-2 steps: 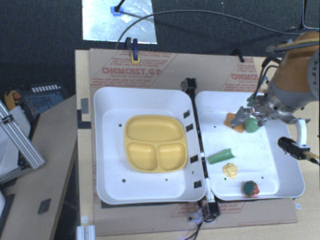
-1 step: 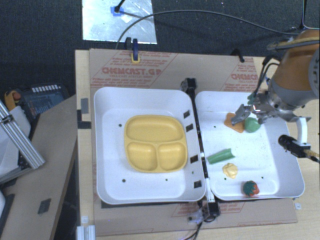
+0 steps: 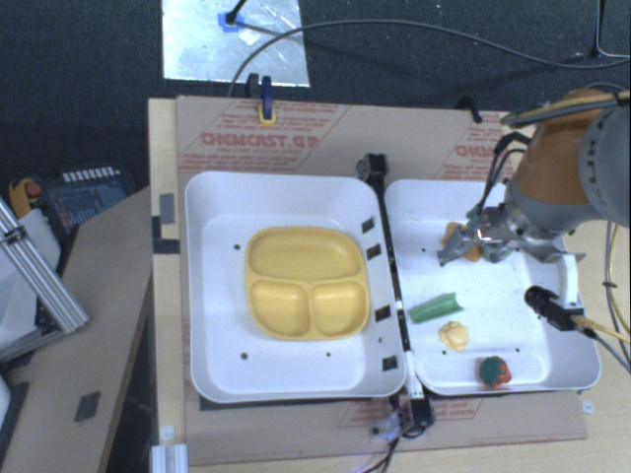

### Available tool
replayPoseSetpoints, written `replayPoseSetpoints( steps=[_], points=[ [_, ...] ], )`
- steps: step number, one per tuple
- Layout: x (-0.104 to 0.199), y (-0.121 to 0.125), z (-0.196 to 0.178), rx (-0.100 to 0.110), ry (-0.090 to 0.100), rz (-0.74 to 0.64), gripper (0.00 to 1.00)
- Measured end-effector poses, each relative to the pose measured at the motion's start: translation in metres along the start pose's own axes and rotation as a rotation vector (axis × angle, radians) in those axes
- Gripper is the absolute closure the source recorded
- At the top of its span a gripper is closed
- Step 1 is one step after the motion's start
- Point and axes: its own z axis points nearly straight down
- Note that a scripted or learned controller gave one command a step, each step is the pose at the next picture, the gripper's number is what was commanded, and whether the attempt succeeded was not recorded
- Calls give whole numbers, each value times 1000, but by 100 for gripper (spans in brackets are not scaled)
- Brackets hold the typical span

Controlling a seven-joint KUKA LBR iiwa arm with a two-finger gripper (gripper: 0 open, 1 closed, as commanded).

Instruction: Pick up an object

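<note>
Nearest the camera, in the right bin (image 3: 567, 368), a small round thing coloured red, green and orange (image 3: 494, 371) lies by the front wall. Just behind it sits a pale yellow lump (image 3: 454, 335), and a little farther back a green stick-shaped piece (image 3: 434, 308) lies at a slant near the divider between the bins. In the left bin (image 3: 212, 264) a yellow plate with three compartments (image 3: 306, 282) rests flat near the middle. Farther back in the right bin the gripper (image 3: 463, 247) is down near the floor, reached in from the right on the grey arm with its orange band (image 3: 552, 166). An orange object (image 3: 455, 233) shows right at the tips; it seems to touch them, but the spot is too small and blurred to tell whether it sits between them, or how the claw stands. Beyond the bins a blue and yellow clamp (image 3: 266, 101) stands on the brown board (image 3: 296, 131).
</note>
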Motion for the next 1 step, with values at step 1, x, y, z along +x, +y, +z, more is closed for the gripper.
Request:
replayPoseSetpoints(
  steps=[1],
  points=[
    [0,0,52,0,0,1,0]
  ],
)
